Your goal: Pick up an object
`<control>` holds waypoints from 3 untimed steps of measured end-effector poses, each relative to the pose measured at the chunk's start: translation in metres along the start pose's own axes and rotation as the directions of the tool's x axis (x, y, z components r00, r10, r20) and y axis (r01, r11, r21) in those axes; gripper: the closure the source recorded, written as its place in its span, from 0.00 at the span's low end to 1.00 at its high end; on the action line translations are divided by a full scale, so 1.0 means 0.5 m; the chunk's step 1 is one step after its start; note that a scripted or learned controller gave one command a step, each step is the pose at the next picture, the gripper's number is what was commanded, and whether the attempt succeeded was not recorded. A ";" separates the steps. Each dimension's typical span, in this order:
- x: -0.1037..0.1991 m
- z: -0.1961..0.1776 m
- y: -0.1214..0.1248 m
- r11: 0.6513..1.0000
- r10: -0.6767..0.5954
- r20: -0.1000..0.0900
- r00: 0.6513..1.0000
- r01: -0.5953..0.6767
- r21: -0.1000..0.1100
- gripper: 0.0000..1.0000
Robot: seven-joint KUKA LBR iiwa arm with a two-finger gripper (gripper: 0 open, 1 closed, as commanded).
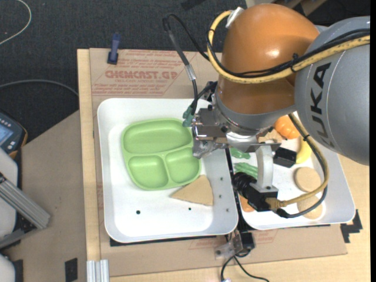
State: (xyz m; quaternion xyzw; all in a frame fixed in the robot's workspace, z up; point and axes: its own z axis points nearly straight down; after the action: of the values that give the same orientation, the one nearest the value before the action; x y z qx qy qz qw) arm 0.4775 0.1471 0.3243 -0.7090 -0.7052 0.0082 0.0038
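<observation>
Under the arm point(264, 69), right bin point(335, 207) contents mostly hidden.

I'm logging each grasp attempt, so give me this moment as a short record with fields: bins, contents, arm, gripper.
left bin: white, holds a green divided plate and a tan wedge-shaped piece beside the plate's lower right corner
right bin: white, partly covered by the arm; an orange item, a yellow item and a tan round item show
arm: over the divide between the bins
gripper: hidden under the wrist; state cannot be told
</observation>
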 end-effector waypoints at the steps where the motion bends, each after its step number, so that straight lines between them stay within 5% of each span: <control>1: 0.040 -0.442 -0.003 0.999 -0.009 -0.014 1.000 0.009 -0.037 1.00; 2: 0.159 -0.066 -0.003 1.000 -0.011 0.000 1.000 0.011 0.000 1.00; 3: 0.099 -0.303 0.102 0.999 -0.001 -0.010 1.000 0.001 -0.033 1.00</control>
State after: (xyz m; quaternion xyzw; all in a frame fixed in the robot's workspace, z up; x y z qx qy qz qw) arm 0.5310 0.1973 0.4745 -0.7086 -0.7055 -0.0069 -0.0042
